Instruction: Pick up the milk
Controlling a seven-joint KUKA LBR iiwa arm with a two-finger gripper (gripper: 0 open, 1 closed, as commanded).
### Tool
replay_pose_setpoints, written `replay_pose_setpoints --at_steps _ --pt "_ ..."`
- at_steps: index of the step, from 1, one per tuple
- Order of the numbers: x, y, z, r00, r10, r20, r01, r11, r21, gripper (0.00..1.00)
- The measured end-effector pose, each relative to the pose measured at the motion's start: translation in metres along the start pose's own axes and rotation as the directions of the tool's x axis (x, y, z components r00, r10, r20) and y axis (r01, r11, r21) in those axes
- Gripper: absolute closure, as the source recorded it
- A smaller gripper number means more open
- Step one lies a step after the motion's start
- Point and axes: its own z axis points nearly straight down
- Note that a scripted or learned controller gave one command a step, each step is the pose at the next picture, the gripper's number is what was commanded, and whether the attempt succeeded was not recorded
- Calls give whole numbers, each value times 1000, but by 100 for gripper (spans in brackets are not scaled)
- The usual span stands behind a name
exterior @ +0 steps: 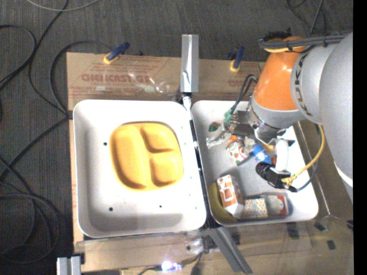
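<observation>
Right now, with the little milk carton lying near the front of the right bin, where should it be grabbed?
Probably across its two long sides, coming straight down from above. The milk carton seems to lie flat in the right bin, broad face up and slightly slanted. A flat packet crowds its near end, so the far half looks freer.

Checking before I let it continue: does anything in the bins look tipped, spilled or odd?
No spill or damage shows. The right bin is untidy: small packages lie jumbled, a carton askew near its front beside a flat packet. The yellow tray in the left bin sits slightly skewed.
</observation>
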Motion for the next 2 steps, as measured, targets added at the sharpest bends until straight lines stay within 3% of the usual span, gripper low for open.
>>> replay_pose_setpoints --at_steps 1,2 --pt "-58 -39 49 991 -134 -4 134 991 1 0" --pt "23 -71 21 989 -149 -6 149 989 2 0"
